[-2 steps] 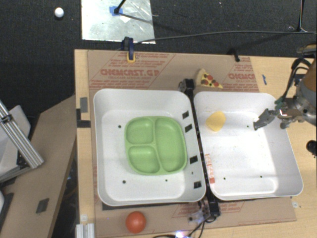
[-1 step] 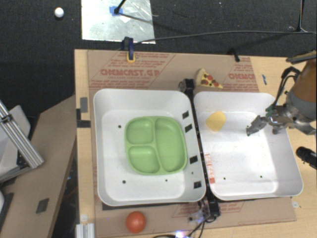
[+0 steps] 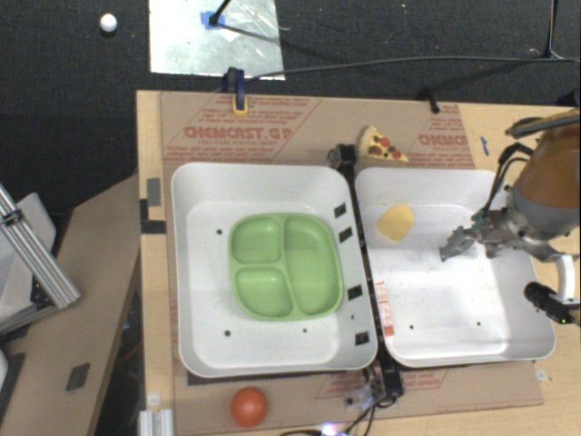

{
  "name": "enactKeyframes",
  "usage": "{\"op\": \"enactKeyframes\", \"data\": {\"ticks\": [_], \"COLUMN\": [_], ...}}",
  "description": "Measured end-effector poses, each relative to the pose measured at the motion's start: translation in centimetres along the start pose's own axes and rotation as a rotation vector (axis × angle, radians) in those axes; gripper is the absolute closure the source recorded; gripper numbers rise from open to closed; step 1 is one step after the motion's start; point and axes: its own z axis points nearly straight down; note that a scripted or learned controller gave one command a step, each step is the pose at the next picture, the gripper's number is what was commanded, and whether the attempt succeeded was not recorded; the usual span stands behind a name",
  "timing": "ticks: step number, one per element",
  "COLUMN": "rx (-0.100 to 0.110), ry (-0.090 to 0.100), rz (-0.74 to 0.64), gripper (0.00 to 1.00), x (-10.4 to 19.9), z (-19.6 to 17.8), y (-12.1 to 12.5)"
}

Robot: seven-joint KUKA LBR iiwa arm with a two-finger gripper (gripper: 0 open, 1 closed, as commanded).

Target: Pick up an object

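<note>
A small yellow object [image 3: 396, 222] lies in the right bin [image 3: 454, 334], near its far left corner. My gripper [image 3: 454, 245] hangs over the same bin, right of the yellow object and a short way off it, and the arm comes in from the right edge. I see nothing in the gripper. A green divided plate [image 3: 286, 266] rests in the middle of the left bin [image 3: 204, 207].
A toy pizza slice [image 3: 383, 145] lies on the bench just behind the bins' divider. A red-orange ball [image 3: 249, 407] sits in front of the left bin. A blue clamp [image 3: 236, 89] and a foil sheet [image 3: 214, 24] are at the back.
</note>
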Motion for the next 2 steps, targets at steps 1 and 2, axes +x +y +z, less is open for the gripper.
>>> {"op": "enactKeyframes", "data": {"ticks": [1, 2], "rx": [-0.005, -0.008], "ry": [-0.002, -0.002], "rz": [-0.001, -0.003], "gripper": [1.0, 1.0], "x": [0.0, 0.4], "z": [-1.4, -7.1], "y": [0.1, -0.6]}}
